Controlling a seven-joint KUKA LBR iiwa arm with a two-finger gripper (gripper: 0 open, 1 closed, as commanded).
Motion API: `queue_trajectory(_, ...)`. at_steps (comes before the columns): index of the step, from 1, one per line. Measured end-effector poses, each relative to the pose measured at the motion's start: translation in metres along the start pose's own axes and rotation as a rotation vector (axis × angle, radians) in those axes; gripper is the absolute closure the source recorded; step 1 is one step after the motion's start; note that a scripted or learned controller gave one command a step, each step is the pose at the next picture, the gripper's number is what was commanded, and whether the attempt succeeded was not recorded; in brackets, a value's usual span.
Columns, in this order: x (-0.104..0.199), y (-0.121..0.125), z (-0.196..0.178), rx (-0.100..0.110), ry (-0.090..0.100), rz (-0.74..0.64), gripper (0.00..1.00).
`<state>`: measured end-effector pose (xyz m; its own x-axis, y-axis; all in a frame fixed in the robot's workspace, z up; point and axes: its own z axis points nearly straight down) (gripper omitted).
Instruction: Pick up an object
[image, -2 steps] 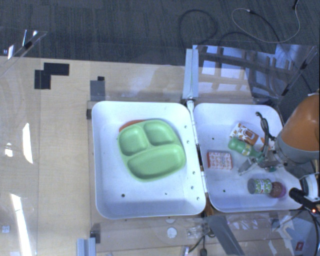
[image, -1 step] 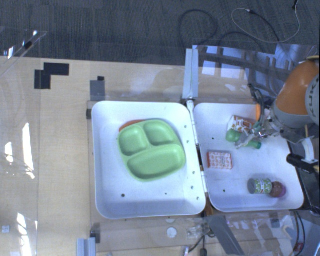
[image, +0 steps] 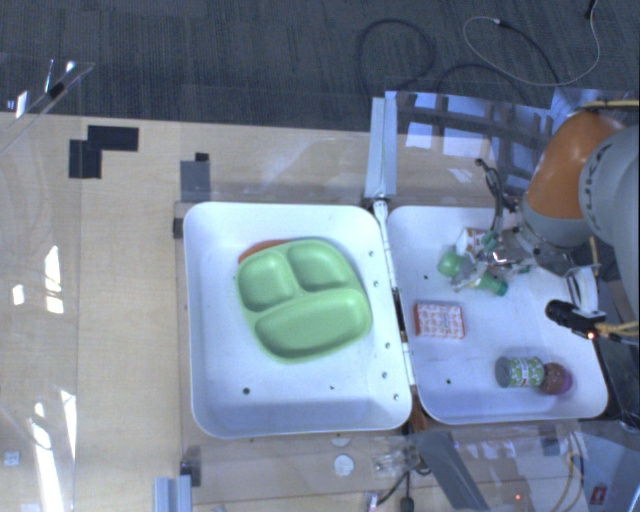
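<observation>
Two white bins (image: 300, 420) sit on a pale wooden bench (image: 120, 330).

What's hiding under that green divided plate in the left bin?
A sliver of something orange-red pokes out from under the green plate at its far left edge. The plate covers the rest, so what it is cannot be told.

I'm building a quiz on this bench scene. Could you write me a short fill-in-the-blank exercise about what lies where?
1. The green divided plate lies in the ____ bin.
2. The gripper is over the ____ bin.
3. The small patterned card lies in the right bin, farther ____ than the jar.
4. The jar with the green label lies on its ____.

Missing words: left; right; left; side
</observation>
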<state>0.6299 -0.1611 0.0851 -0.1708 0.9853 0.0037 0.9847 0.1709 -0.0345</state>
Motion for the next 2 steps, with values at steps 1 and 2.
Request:
queue_trajectory(1,0.007,0.005,-0.013,-0.012,0.005,-0.010,1.00)
queue_trajectory(2,0.082,0.023,-0.103,-0.044,-0.006,-0.058,1.00)
